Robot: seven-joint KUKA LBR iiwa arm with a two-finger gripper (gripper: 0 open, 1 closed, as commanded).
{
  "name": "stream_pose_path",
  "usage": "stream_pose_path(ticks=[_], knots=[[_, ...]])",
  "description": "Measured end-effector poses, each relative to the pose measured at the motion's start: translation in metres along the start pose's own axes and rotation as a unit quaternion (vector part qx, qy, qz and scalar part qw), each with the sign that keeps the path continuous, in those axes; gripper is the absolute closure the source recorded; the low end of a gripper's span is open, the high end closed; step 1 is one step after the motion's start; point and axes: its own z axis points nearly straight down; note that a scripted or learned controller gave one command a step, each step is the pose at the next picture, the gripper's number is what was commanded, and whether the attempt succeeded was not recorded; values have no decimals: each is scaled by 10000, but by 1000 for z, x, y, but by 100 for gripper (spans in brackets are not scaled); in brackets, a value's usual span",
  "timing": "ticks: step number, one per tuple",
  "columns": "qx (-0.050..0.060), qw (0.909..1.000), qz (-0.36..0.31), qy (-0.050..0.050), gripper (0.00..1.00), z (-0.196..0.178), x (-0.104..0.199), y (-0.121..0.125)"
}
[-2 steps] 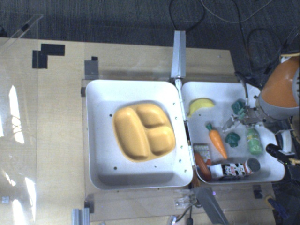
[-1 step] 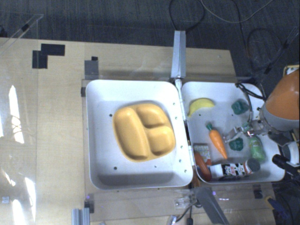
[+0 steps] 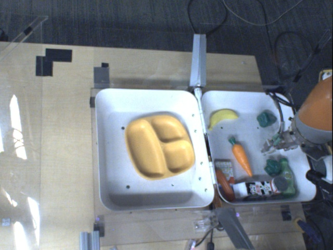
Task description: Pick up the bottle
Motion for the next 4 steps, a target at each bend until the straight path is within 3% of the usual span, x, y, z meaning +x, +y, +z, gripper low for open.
stream_pose_path(ticks=[1, 2, 3, 4], knots=[[1, 10000, 4, 0, 0, 0, 0, 0], [66, 9998, -204, -15, 0, 13, -1, -45], [86, 9998, -170, -6, 0, -74, 54, -34], [79, 9972, -745, 24, 0, 7, 10, -43]])
